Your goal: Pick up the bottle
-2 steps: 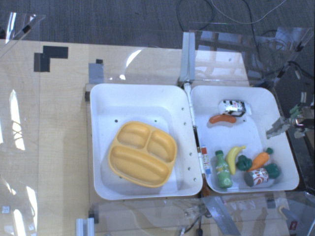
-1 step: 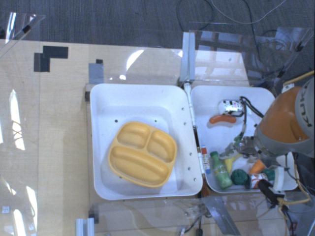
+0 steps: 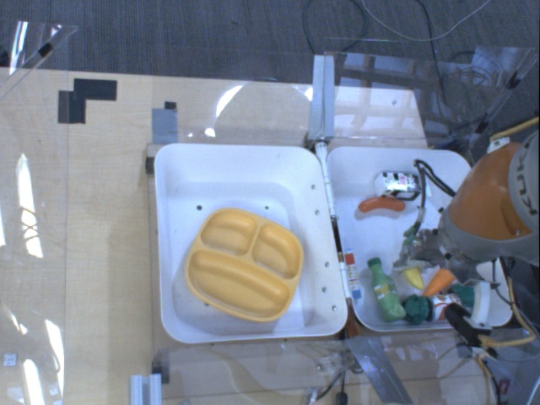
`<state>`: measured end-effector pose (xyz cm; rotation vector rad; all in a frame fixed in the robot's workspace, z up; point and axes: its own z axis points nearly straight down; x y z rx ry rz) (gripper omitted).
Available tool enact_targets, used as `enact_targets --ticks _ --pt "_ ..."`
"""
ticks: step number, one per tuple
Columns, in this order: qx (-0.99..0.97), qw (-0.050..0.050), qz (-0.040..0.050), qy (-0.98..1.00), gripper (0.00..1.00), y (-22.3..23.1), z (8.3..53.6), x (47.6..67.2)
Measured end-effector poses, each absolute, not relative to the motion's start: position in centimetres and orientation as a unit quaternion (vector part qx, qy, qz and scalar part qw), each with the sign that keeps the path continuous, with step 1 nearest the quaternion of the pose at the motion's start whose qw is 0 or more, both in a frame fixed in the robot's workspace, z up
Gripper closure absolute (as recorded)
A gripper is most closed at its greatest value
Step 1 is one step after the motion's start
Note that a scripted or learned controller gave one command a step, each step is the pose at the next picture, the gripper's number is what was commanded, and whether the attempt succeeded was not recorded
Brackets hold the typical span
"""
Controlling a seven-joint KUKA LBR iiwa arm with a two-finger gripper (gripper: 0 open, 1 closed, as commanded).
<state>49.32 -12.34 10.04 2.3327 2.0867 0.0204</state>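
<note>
**Arm low over right bin, bottle lying free on the floor**

Arm (image 3: 498, 209) comes in from the right, orange band over the right bin's (image 3: 371, 163) right half. Gripper (image 3: 419, 256) sits low near the bin's front right area, above a pile of small items. Finger state: can't tell, the wrist body blocks the tips.

Bottle (image 3: 385, 291) is green, lying on its side on the right bin floor near the front left corner, cap end pointing away from the front wall. It's just left of the gripper, nothing visibly clamped on it.

Beside the bottle: dark green lump (image 3: 417, 310), touching or nearly so. Yellow piece (image 3: 412, 278) and carrot (image 3: 437, 282) right under the gripper. Sausage (image 3: 384, 205) and a silver object (image 3: 398, 181) sit farther back in the same bin, well apart from the bottle.

Left bin (image 3: 219, 167) holds a yellow divided tray (image 3: 243, 264), three compartments, sitting slightly rotated.
</note>
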Motion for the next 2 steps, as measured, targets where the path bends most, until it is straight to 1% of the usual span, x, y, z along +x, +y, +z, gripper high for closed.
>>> enact_targets --ticks 1,2 --pt "0.745 0.006 0.0065 0.667 0.00 -12.3 10.0 49.3" --pt "0.820 0.001 0.0017 0.572 0.00 -4.4 18.5 48.8"
